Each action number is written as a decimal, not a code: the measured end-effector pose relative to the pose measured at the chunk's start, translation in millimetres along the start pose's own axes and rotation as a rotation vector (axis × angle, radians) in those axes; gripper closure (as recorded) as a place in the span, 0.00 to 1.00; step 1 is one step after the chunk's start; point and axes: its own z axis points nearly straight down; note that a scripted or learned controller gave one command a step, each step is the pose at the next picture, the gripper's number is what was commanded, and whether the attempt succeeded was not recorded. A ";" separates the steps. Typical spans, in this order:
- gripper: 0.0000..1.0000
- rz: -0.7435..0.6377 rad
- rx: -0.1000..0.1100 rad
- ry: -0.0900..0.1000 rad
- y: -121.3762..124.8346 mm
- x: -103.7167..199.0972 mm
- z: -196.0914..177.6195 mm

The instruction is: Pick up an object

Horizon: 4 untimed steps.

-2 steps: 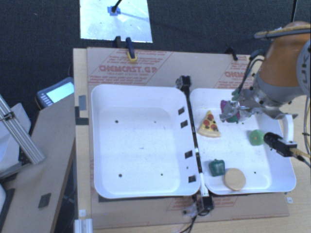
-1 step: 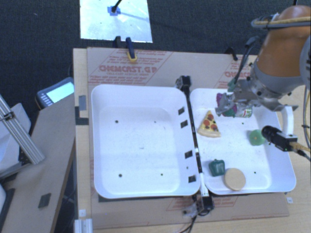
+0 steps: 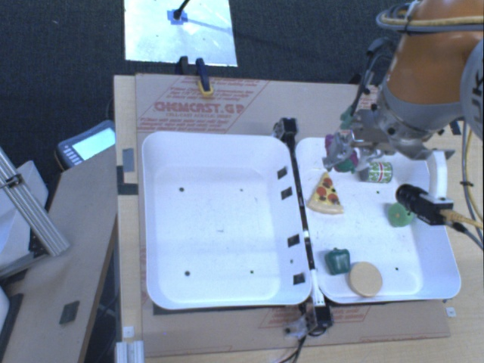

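The gripper [image 3: 340, 153] is hanging low over the far part of the right bin [image 3: 446, 278]. I cannot tell how wide it is standing or whether it is gripping anything, because its metal tip is blurring into a purple-pink thing [image 3: 349, 162] lying right beneath it. That thing is looking like the likeliest target, and it is sitting just beside a small green-and-white can [image 3: 376, 173], with a toy pizza slice [image 3: 325, 195] near it towards the front. The crowding is making the main risk: a closing grip may be catching the can's edge as well, or nudging the purple-pink thing sideways so that it is slipping out, and a descent that is slightly off may be pressing on the bin floor instead. The bin's inner wall, close to the left, is also leaving little room on that side. Further out, a green lump [image 3: 398, 216], a dark green pepper-like toy [image 3: 338, 261] and a tan disc [image 3: 366, 279] are lying well apart from the gripper. The arm [image 3: 431, 59] is covering the bin's far right corner, so anything there is staying hidden, and a black part [image 3: 420, 203] is overlapping the green lump's edge. What the purple-pink thing actually is, I cannot make out.
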 end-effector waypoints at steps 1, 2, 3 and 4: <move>1.00 0.002 0.005 -0.001 -10.5 14.1 32.9; 1.00 -0.001 0.001 0.001 9.3 69.7 8.7; 1.00 0.000 0.000 0.002 -33.7 93.9 -38.3; 1.00 -0.001 -0.007 0.004 -32.3 135.4 -129.3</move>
